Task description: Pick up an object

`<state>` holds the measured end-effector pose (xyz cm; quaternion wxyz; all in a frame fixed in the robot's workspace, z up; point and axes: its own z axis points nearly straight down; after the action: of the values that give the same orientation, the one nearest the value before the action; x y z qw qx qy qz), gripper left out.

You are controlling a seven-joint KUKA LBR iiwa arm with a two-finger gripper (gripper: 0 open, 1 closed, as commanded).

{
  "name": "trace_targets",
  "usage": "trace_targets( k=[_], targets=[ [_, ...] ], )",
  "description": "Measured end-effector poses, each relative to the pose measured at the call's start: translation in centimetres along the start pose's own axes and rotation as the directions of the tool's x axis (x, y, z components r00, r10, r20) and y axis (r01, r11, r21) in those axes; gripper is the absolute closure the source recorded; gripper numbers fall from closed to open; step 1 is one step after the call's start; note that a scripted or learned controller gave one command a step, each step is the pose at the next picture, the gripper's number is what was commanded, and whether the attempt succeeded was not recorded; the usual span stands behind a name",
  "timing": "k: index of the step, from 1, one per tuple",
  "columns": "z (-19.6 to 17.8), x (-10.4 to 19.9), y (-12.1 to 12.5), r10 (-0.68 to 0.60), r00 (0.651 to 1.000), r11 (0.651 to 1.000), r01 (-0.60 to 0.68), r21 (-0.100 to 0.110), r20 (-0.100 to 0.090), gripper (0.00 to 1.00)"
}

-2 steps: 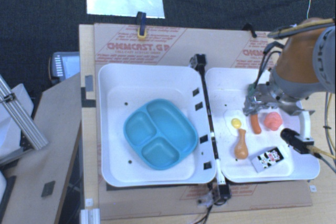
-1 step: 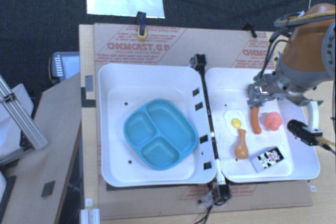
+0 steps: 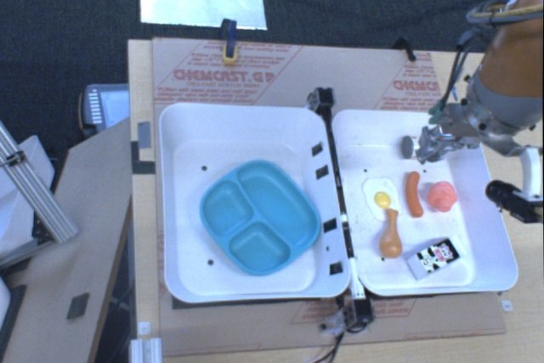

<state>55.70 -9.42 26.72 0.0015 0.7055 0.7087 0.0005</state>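
A robotics lab: white bins [image 3: 255,119] clamped on cardboard [image 3: 280,68] (toy food).

Red "CHEMCAST GP" lettering repeats across the board [image 3: 255,64] beneath the bins.

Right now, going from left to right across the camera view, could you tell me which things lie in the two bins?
Blue divided plate → fried egg → orange drumstick-shaped toy → sausage → pink toy. The black-and-white carton overlaps several of these in left-right position, so I leave it out.
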Motion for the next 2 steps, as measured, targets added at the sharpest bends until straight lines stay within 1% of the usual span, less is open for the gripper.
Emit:
trace_targets(
  k=[1, 2],
  targets=[
    [0.4, 5.8, -1.4, -0.006, 1.0, 1.0, 0.006, 0.005, -0.003, 1.0],
    [2.7, 10.4, -2.8, -0.005, 1.0, 1.0, 0.005, 0.006, -0.003, 1.0]
  ],
)
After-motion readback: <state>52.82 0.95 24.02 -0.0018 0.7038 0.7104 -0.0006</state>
